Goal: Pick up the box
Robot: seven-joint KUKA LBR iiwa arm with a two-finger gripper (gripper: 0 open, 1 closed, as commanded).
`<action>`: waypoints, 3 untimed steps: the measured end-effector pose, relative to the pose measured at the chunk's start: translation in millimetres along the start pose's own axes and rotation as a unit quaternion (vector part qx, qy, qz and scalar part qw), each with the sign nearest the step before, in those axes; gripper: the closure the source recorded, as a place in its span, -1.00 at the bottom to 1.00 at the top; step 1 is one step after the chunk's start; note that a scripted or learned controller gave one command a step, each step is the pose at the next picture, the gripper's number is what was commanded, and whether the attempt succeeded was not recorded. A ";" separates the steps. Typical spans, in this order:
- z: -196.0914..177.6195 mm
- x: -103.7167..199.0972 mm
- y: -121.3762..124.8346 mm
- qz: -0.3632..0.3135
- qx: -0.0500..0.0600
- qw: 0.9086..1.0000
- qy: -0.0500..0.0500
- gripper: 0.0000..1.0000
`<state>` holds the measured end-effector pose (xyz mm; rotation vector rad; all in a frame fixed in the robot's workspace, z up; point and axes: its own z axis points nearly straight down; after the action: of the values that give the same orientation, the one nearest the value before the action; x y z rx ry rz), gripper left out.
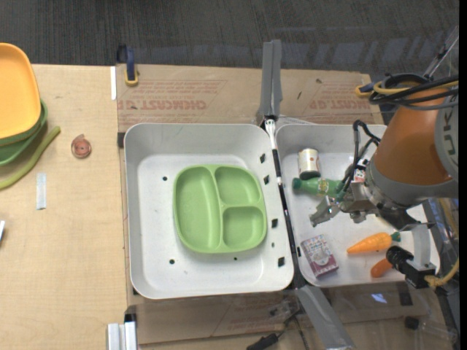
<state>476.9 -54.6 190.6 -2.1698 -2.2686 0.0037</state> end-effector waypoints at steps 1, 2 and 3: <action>-0.4 7.7 1.0 0.022 -0.001 1.000 0.000 -1.00; -8.4 6.5 1.4 0.022 0.000 1.000 -0.001 1.00; -82.7 -38.5 14.0 -0.030 -0.001 1.000 -0.001 1.00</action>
<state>492.9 -92.4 273.2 -2.1032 -2.3338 0.0049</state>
